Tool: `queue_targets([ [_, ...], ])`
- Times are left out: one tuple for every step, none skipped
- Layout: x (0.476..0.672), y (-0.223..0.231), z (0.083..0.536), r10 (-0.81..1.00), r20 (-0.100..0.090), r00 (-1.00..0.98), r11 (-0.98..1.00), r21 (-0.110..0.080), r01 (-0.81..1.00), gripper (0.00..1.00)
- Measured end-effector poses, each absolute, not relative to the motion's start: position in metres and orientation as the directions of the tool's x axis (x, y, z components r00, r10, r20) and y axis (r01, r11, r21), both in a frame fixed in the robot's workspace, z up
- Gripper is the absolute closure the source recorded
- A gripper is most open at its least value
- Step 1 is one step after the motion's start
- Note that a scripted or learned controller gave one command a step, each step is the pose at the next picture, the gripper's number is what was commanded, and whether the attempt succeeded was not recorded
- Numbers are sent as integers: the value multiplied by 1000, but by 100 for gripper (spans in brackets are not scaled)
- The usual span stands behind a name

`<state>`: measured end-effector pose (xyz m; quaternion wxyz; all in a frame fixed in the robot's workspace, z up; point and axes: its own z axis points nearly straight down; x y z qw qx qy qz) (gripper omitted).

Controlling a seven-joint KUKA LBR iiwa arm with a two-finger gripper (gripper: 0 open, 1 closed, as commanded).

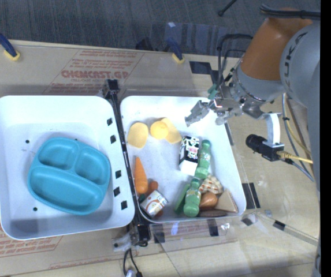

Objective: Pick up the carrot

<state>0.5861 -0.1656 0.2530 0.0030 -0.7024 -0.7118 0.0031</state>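
**Operator:** Camera view puts my arm at the upper right, with the gripper hanging over the top right corner of the right bin. I see two fingers: one points left toward the bin's middle, the other sits closer to the wrist. They stand spread, and nothing lies between them.

**Observer:** Where is the carrot?

**Operator:** I see the carrot lying along the left wall of the right bin, thin tip up, thick end down. It is well apart from the gripper, down and to the left of it. Just below it a small can lies tilted, touching or nearly touching the thick end; I cannot tell which.

**Observer:** What else is in that bin?

**Operator:** Two yellow pieces sit side by side near the top, above the carrot. A black and white carton stands near the middle, and a green bottle lies just to its right. A second green bottle lies below, beside a brown lump and a waffle-like piece in the lower right corner.

**Observer:** And the left bin?

**Operator:** I have the left bin holding a blue tray with three compartments, lying flat at its middle. Both bins rest on a cardboard sheet.
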Motion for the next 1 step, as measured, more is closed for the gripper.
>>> queue_targets([
  [595,-134,125,974,7,-228,228,-16,974,0],
])
